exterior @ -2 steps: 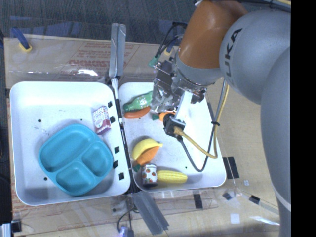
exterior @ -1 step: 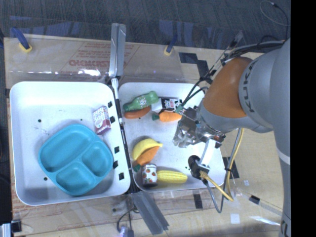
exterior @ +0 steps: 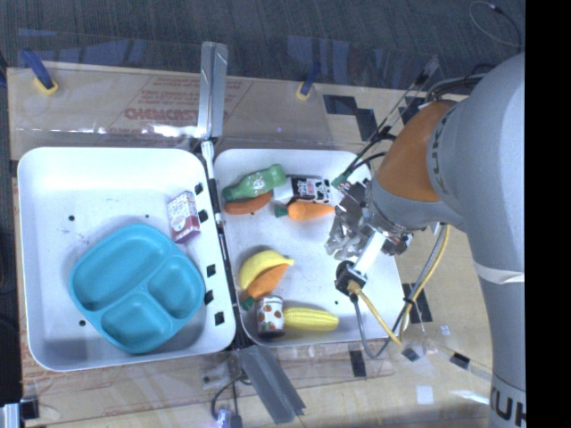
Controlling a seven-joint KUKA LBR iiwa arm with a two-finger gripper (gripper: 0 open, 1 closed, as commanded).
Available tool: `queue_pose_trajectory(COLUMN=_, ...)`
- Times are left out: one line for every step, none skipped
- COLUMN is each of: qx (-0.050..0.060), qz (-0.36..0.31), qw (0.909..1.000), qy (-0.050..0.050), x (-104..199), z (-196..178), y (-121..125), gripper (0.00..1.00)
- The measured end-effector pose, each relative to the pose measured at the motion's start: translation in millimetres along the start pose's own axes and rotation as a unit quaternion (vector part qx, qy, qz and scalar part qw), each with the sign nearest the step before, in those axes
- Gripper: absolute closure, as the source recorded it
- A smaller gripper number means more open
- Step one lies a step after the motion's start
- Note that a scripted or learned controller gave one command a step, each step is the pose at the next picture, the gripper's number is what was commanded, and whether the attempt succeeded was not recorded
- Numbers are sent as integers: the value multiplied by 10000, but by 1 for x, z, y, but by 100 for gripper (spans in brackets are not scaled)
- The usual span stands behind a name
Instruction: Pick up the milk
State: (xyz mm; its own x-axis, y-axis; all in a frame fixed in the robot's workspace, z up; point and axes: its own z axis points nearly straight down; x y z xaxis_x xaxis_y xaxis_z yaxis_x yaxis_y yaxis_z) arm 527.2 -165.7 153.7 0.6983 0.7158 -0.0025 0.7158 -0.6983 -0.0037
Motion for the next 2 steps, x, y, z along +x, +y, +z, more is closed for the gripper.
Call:
queue_pose_trajectory(qx=8, qz=-24, qw=10000, qy=-8, x=0, z=-9, y=0, gripper=100)
queue_pose_trajectory(qx=-1, qz=273, qw=9996, qy=7, x=-35, z=-48, y=18, gripper=100)
